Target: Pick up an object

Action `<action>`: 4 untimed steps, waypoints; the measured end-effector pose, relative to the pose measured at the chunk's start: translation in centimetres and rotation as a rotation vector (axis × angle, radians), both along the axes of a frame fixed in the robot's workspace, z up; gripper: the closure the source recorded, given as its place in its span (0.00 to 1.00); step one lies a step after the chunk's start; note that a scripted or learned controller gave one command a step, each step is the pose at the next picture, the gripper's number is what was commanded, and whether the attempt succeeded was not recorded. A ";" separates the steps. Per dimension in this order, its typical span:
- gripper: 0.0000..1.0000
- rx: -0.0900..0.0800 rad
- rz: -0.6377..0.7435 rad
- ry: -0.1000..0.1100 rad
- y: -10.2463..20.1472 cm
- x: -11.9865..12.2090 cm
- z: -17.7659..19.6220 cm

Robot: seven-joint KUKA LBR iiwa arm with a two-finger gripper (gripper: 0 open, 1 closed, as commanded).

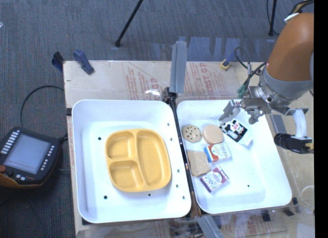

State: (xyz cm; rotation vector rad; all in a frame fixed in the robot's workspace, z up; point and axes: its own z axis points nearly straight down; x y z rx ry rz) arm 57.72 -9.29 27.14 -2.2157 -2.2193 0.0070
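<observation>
Nearest my camera is the front rim of the right shallow white bin (pixel 241 209), and just inside it lies a small red-and-white snack packet (pixel 214 179); I cannot read its print.

My end effector (pixel 241 111) hangs over the back of that bin, its two fingers spread wide with nothing between them. Just below and beside it lies a small black-and-white carton with a cow-like patch pattern (pixel 235 129), tilted, its lettering too small to read. Left of that is a round tan disc like a bun (pixel 212 134), and further left a round speckled cookie (pixel 191 133). In front of the disc sit an orange-and-white box with a blue end (pixel 219 152) and a beige bread-slice shape (pixel 198 163), close together.

The grey arm with its orange band (pixel 292 47) comes in from the right.

The left shallow white bin (pixel 87 129) holds a yellow plastic tray with three compartments (pixel 138 159).

The tabletop (pixel 123 78) is cardboard-brown with faint red printing I cannot make out. On the carpet at the left lies a grey handheld control pendant with a screen (pixel 25 155).
</observation>
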 end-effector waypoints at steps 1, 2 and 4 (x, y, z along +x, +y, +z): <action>0.00 0.005 0.106 0.012 -2.1 4.0 -15.3; 0.00 0.003 0.067 0.003 -1.5 0.3 -18.9; 0.00 0.005 0.060 0.004 -1.7 0.3 -18.1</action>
